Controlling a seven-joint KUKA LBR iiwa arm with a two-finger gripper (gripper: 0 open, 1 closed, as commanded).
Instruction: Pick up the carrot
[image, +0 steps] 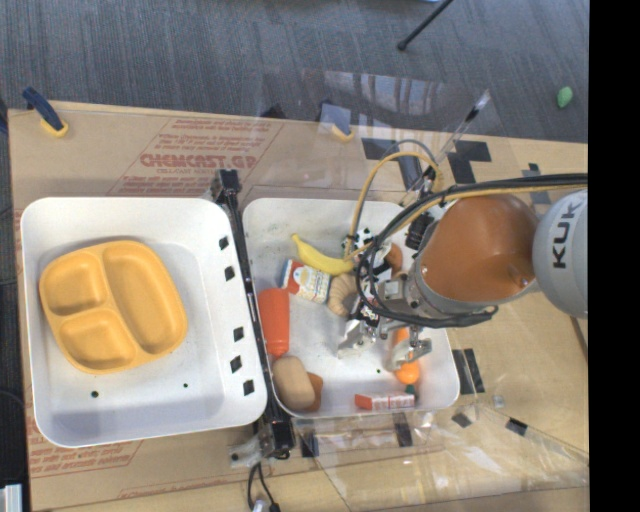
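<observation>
A rounded tan potato (295, 383) is lying nearest, the smooth orange carrot (274, 320) touching it just behind, beside the right bin's (300, 215) left wall. The gripper (385, 340) is hovering apart, grasp unclear. A curved banana (320, 256) lies beyond.

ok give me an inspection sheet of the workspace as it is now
surface: two white bins side by side on a brown bench
job's things: carrot lies by right bin's left wall, apart from the gripper
clutter: yellow tray in left bin; banana, carton, potato in right bin
grippers: gripper low in right bin
cables: yellow and black cables loop above the wrist
surroundings: grey carpet
</observation>
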